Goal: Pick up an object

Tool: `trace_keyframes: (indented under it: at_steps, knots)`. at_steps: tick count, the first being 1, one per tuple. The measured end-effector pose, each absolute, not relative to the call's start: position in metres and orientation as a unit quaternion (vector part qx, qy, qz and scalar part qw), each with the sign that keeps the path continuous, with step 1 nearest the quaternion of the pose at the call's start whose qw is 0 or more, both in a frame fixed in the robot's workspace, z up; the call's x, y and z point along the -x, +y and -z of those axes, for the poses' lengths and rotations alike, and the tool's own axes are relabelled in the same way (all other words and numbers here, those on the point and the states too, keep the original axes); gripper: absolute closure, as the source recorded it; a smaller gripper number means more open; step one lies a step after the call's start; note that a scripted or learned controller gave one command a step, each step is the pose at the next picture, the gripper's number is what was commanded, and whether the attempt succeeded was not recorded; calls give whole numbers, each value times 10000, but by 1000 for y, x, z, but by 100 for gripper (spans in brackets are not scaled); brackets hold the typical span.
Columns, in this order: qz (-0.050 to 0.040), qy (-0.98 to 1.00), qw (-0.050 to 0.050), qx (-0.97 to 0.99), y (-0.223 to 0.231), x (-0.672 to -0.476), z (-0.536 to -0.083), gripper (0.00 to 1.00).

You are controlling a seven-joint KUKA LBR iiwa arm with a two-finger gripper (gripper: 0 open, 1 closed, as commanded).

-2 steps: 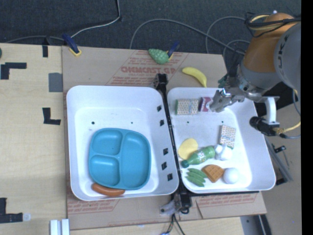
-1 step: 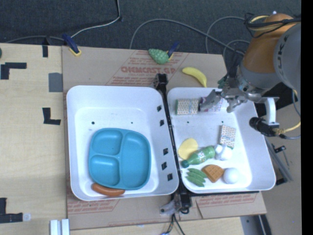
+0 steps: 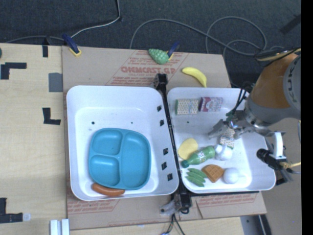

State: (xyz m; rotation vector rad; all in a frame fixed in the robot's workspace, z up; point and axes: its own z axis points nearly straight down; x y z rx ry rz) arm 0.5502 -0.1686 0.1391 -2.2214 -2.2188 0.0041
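My gripper hangs low in the right bin, its two fingers spread open with only bin floor showing between them. Just below it lie a small white object and a green bottle on its side. A yellow lemon-like piece sits left of the bottle. Along the bin's front are green pea pods, a brown biscuit-like piece and a white ball. A flat printed box lies at the back of the bin, apart from the gripper.
The left bin bears a blue divided plate and a reddish sausage at its front edge. Behind the bins, on the cardboard, lie a banana and a green toy. Cables cross the dark floor at the back.
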Motion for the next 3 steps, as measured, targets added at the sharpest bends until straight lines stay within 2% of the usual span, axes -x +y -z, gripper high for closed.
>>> trace_keyframes:
  at_steps: [1, 3]
  knots:
    - [8, -7078, -6, 7064, -109, -580, -86, 0]
    - [-4, -7075, 0, 7067, -99, -664, -85, 0]
